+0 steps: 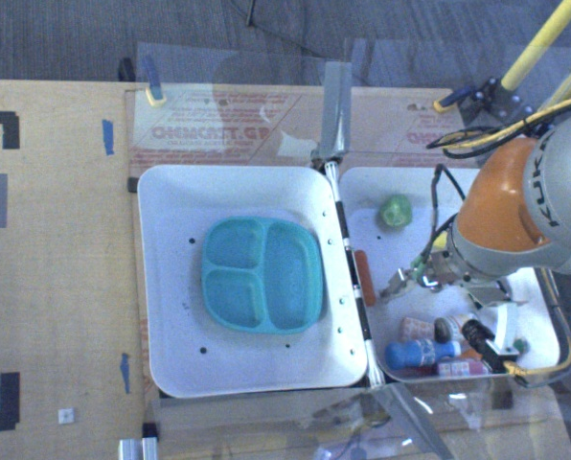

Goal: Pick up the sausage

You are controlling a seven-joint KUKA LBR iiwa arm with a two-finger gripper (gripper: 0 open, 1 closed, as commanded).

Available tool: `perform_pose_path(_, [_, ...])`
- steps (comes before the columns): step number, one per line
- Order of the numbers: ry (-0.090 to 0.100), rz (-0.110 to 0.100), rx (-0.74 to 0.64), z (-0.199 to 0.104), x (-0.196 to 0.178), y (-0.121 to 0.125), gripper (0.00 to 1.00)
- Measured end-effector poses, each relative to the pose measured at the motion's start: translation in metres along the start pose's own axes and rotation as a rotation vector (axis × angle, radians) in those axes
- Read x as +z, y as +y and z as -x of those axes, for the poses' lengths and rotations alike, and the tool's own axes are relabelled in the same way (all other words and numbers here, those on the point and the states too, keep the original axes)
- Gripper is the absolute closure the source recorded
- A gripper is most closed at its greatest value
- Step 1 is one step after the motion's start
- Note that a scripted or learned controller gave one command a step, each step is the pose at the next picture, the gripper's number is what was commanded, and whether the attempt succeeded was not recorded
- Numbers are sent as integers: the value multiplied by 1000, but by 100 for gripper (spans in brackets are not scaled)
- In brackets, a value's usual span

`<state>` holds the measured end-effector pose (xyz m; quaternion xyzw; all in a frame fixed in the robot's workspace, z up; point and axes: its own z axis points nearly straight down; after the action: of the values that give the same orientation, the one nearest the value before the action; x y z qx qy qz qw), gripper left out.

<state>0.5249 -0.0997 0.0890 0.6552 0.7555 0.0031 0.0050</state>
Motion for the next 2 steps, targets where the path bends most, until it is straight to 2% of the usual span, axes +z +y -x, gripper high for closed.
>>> perform_pose_path(1, [-1, -2, -53, 18, 1, 68, 0])
perform_pose_path(2, [1, -1, -123, 6, 0, 18, 0])
